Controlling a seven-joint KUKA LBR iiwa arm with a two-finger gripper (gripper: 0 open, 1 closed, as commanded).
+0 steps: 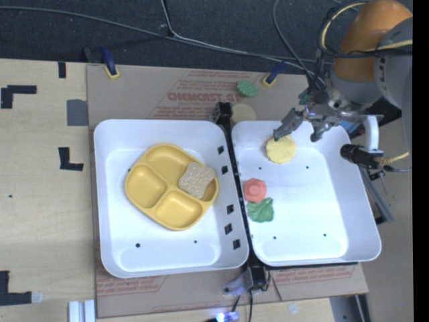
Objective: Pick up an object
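White bins (pixel 110 180): 2 | yellow tray (pixel 151 186): 1 | cracker (pixel 196 179): 1 | claw (pixel 299 127): spread wide, holding nothing

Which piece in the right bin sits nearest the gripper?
The yellow round piece, right beneath the gripper; the pink piece and green piece lie farther away.

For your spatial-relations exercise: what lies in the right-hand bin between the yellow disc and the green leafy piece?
In the camera view, the pink round piece lies between the yellow disc and the green leafy piece, touching the green one.
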